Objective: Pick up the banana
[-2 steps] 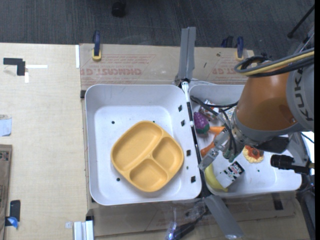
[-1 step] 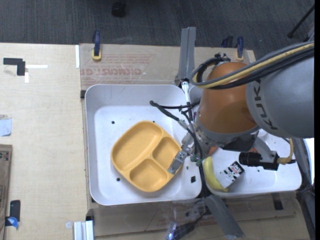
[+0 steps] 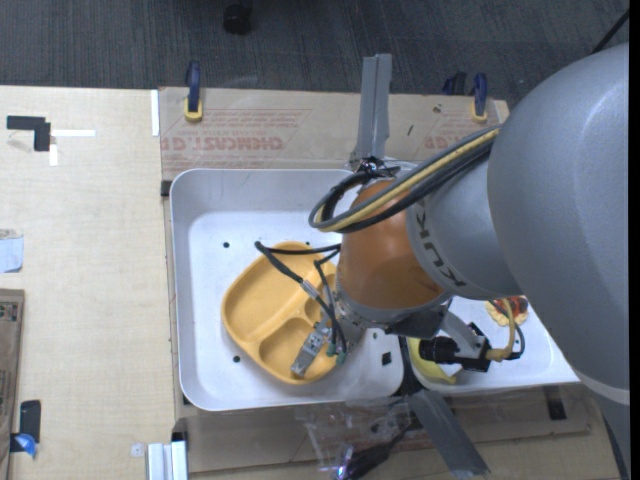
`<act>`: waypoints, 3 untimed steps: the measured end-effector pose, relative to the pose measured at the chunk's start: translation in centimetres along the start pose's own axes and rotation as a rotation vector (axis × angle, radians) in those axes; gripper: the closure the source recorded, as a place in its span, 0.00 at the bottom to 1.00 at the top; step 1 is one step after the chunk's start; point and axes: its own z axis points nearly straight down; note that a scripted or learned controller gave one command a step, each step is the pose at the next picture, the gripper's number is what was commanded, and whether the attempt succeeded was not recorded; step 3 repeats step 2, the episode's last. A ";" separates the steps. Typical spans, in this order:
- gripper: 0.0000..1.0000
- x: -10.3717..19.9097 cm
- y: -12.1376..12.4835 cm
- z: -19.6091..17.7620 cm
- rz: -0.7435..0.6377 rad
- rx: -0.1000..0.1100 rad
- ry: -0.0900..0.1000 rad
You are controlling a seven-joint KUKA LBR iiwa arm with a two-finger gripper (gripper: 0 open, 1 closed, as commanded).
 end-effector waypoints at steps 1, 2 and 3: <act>1.00 -0.5 0.1 -1.3 0.007 -0.008 -0.012; 1.00 -4.1 -5.9 -9.9 -0.377 0.000 -0.001; 1.00 -4.1 -5.9 -9.9 -0.377 0.000 -0.001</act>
